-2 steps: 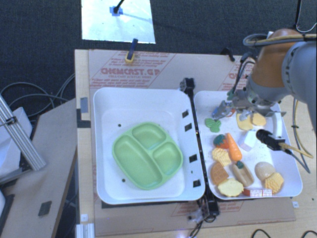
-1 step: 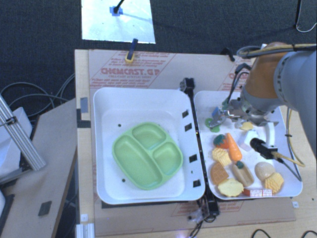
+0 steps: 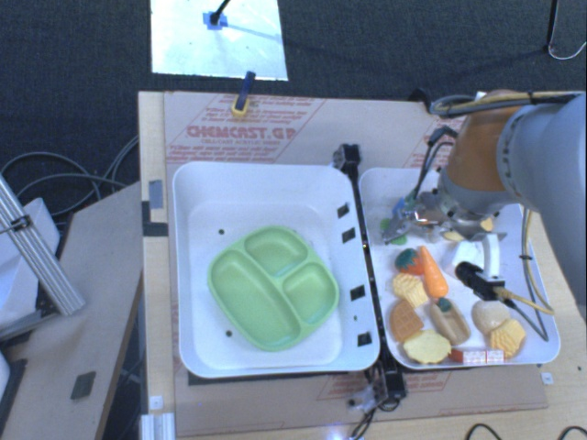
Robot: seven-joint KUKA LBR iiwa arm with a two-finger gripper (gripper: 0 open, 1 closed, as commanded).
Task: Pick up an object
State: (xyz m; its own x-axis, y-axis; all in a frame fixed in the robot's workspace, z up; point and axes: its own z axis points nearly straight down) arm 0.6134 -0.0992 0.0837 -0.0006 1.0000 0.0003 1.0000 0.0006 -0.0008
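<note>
One tool (image 3: pixel 402 225) hangs low over the far left corner of the right bin (image 3: pixel 383 198). Whether it is apart or together I cannot tell, and nothing recognisable shows clamped in it. Just beside it, toward the bin's near edge, lies the carrot (image 3: pixel 433 273), with a round orange piece (image 3: pixel 409 260) touching its left side. Beyond these, nearer the near edge, sit a waffle piece (image 3: pixel 410 290), a brown piece (image 3: pixel 404 320), a bun (image 3: pixel 448 317) and a yellow slice (image 3: pixel 427 346). A pale lump (image 3: pixel 491 315) and a ridged yellow piece (image 3: pixel 507 337) lie by the near right corner. Across the dividing wall, the left bin (image 3: pixel 229 200) holds a green plate (image 3: pixel 273 287), well apart.

The carrot looks like the nearest fair target. To take it well, the tool should straddle its narrow width rather than its length, come down straight, and close near its middle. The crowded neighbours are the risk: a slanted approach would likely nudge the round orange piece and spoil the grip.
</note>
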